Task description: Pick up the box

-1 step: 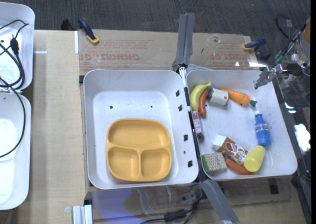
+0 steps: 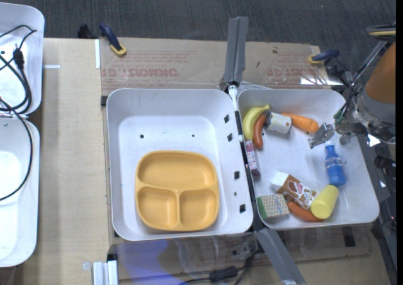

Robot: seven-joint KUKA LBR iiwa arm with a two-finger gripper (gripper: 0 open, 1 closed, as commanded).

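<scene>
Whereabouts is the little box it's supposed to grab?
The box lies in the right bin, at its near left corner, beside the orange carrot and just below the brown packet.

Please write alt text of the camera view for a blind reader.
The gripper hovers in the right bin above a blue bottle, apart from the box at the bin's front beside toy food. The left bin holds a yellow tray.

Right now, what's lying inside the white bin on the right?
The right bin holds a banana, carrot, blue bottle, yellow cup, small boxes and a sausage, partly covered by the cup.
</scene>
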